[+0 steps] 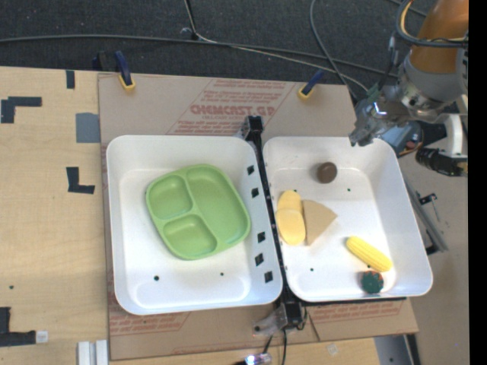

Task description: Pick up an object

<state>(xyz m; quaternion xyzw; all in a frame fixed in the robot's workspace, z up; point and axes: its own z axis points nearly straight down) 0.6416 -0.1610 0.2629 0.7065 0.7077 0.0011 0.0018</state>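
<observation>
The right bin (396,204) holds a small brown ball (326,172) near its back, a pale yellow oblong piece (290,217) beside a tan wedge (318,219) in the middle, a yellow corn cob (369,254) toward the front right and a small dark green item (371,282) at the front. My gripper (364,131) hangs over the back right corner of that bin, above and to the right of the brown ball, with nothing seen between its fingers.
The left bin (125,204) holds a light green divided plate (197,211). A black divider (259,196) runs between the bins. Two clamps (124,73) (309,88) hold the cardboard sheet at the back. Cables cross the dark surface behind.
</observation>
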